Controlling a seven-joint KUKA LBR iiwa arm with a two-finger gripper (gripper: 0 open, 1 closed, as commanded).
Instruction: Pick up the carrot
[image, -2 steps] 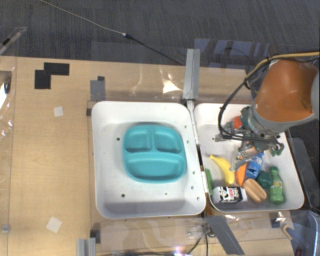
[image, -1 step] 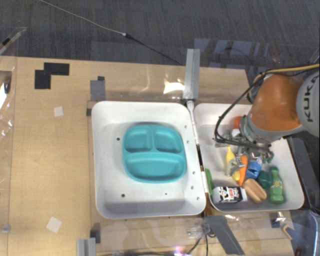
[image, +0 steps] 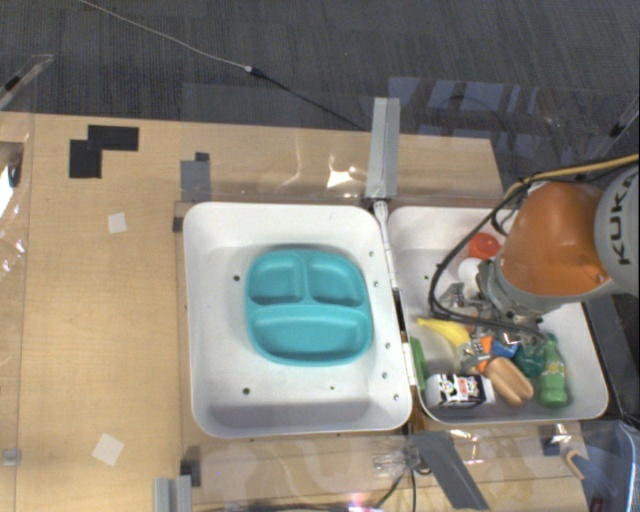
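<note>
in the right bin (image: 596, 392), hovering over the carrot (image: 477, 350); gripper (image: 487, 338) state impossible to tell; risking grabbing the neighbouring banana (image: 444, 330) amid clutter.

I made out part of a "KUKA" mark on the arm (image: 620, 225) at the right edge. The small black-and-white carton (image: 458, 390) carried print too small to read.

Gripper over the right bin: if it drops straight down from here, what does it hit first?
Probably the small orange carrot lying beside the yellow banana, directly beneath the two-finger gripper; depth is hard to judge from above.
</note>
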